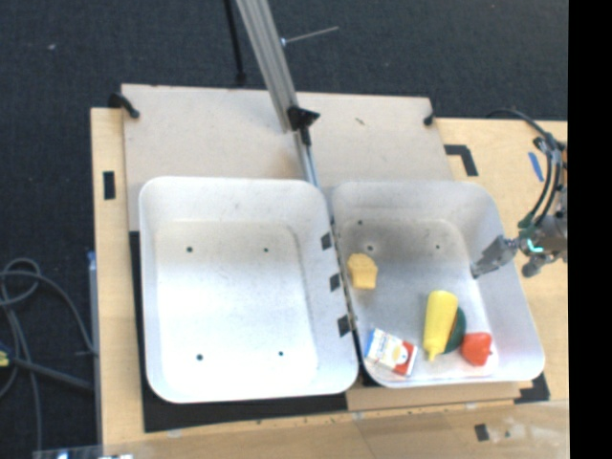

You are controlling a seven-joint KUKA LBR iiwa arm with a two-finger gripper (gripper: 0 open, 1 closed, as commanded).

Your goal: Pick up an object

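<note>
The right bin (pixel 497 223) holds several items. A small yellow block (pixel 361 272) lies near its left wall. A yellow bottle (pixel 439 321) lies toward the front, partly over a green object (pixel 459 321). Beside them are a red object (pixel 476 348) and a red-and-white carton (pixel 390 352) at the front rim. My gripper (pixel 511 259) hangs over the bin's right rim, above and to the right of the bottle. It is open, one grey finger (pixel 490 255) pointing into the bin, with nothing between the fingers.
The left bin (pixel 153 256) sits next to the right one, sharing a middle divider. A slanted metal pole (pixel 270 51) rises from the back of the bench. Cables lie on the floor at the left.
</note>
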